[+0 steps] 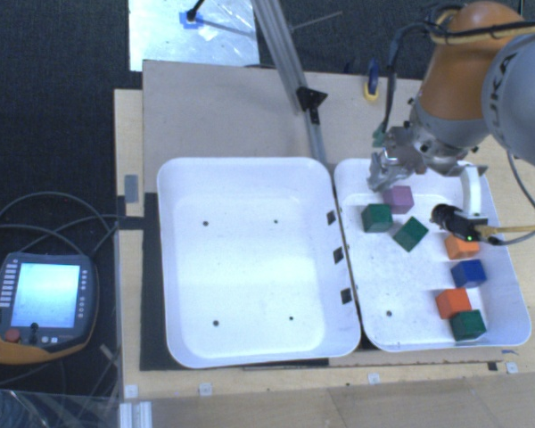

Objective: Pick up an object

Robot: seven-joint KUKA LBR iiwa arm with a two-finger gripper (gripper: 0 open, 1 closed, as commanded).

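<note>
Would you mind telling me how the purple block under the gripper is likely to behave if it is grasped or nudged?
The purple block looks like a small rigid cube, so it should probably keep its shape when squeezed. Its flat faces suggest it would slide, not roll. It sits close to a green block, so a nudge on the smooth white bin may well shove both.

My two bins look like smooth white plastic with a soft sheen. The bench under them is matt, pale board, like unfinished wood or cardboard. My arm's orange band is glossy, and the grey shell beside it smooth. The gripper is bare, shiny metal. The small blocks look matt, perhaps foam or painted wood; I cannot tell which
</note>
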